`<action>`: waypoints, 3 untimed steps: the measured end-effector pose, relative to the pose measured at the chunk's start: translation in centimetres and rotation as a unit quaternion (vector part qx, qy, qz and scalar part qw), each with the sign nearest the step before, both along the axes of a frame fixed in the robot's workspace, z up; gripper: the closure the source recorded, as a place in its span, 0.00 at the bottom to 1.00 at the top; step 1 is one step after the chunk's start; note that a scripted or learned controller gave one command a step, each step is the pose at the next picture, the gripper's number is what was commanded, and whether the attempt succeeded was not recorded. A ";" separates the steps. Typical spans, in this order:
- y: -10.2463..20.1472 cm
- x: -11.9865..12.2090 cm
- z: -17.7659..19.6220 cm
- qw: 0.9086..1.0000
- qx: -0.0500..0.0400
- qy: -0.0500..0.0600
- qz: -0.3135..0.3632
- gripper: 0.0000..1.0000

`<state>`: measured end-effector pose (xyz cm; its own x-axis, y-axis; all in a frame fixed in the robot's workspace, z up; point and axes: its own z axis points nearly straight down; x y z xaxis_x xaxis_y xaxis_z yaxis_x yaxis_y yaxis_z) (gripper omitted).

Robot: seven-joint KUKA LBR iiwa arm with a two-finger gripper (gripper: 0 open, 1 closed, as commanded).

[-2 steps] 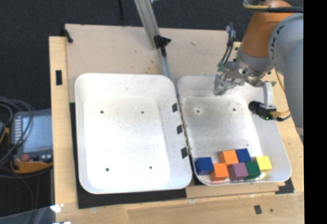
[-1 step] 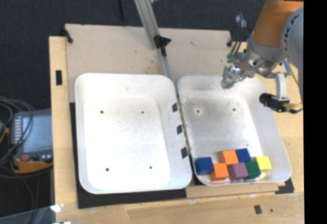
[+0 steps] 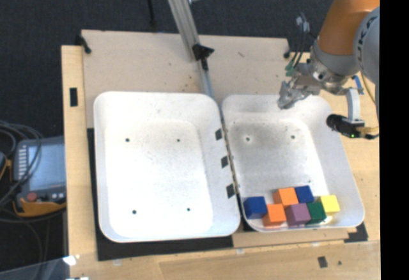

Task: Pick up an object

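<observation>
The things to pick are a cluster of small blocks [image 3: 293, 206] packed into the 6 o'clock end of the right bin [image 3: 268, 144], pressed against its near wall. A blue block [image 3: 255, 206] sits at the 9 o'clock end of the cluster, a yellow block [image 3: 330, 202] at the 3 o'clock end, and between them lie two orange blocks [image 3: 286, 195], a second blue, a purple block [image 3: 297, 213] and a green block [image 3: 316, 211]. Most touch a neighbour, which leaves few free faces for fingers to slide down; the two end blocks look the most accessible, as each has one open side. The gripper [image 3: 287, 98] hangs over the 12 o'clock edge of the same bin, well apart from the blocks, with nothing between its fingers; whether they are apart or together cannot be told from this angle. The arm [image 3: 342, 23] stands at 2 o'clock of the bin, orange band uppermost, wrist tilted down toward the bin. By judgement, the pick has not begun: the gripper must travel toward 6 o'clock across the bare bin floor before descending. The left bin [image 3: 160, 163] lies just beside, at 9 o'clock, the two rims nearly touching. A slanted metal rail [image 3: 182, 13] rises from the gap between them toward 11 o'clock.
</observation>
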<state>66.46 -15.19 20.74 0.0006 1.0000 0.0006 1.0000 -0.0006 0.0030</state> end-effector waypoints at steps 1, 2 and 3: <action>5.8 -1.3 -0.2 1.000 0.000 0.002 0.004 1.00; 11.1 -1.4 -0.4 1.000 0.000 0.002 0.004 1.00; 16.1 -2.3 -0.7 1.000 0.000 0.002 0.004 1.00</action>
